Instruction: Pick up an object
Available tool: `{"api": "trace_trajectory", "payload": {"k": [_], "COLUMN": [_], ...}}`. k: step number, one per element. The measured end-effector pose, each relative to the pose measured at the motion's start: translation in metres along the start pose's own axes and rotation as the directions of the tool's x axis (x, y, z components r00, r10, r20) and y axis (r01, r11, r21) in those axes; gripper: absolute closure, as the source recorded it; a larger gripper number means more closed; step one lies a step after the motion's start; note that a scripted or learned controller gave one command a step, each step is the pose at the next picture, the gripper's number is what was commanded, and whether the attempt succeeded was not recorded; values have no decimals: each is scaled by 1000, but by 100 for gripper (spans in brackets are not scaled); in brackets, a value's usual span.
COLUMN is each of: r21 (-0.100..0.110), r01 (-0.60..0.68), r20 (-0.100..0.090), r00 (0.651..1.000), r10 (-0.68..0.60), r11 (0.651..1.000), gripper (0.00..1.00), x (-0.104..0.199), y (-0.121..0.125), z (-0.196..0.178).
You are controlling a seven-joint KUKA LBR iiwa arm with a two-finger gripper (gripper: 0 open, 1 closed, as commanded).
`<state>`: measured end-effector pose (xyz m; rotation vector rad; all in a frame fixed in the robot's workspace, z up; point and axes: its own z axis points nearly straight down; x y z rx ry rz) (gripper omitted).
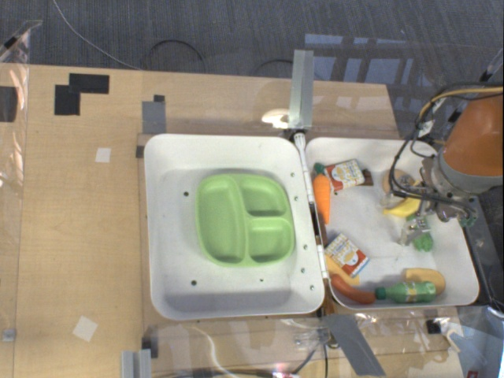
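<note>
My gripper (416, 228) reaches down into the right bin (465, 290) near its right side, under the grey wrist and orange band (475, 140). A small green object (425, 242) lies right at the gripper's tip, and I cannot tell whether they touch. Just to its upper left is a yellow banana (401, 207), partly hidden by the wrist. Also in this bin are an orange carrot (322, 198), a snack packet (346, 174), a second packet (346, 255), a red sausage (353, 290), a green bottle (406, 292) and a yellow piece (425, 276).
The left bin (165, 274) holds a green divided plate (242, 219). A metal post (302, 93) stands behind the seam between the bins. Cables (409, 152) loop off the wrist over the right bin's back edge.
</note>
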<state>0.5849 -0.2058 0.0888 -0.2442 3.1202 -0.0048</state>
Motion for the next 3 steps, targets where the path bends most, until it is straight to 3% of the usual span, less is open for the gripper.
{"api": "trace_trajectory", "payload": {"k": [1, 2, 3], "r21": [7, 3, -5], "r01": [6, 316, 285], "r20": [19, 3, 1], "r00": [1000, 949, 959], "r10": [-6, -316, -285], "r11": [1000, 949, 959], "gripper": [100, 100, 100], "x": [-6, 2, -51], "y": [0, 0, 58], "z": [-16, -168, -159]}}
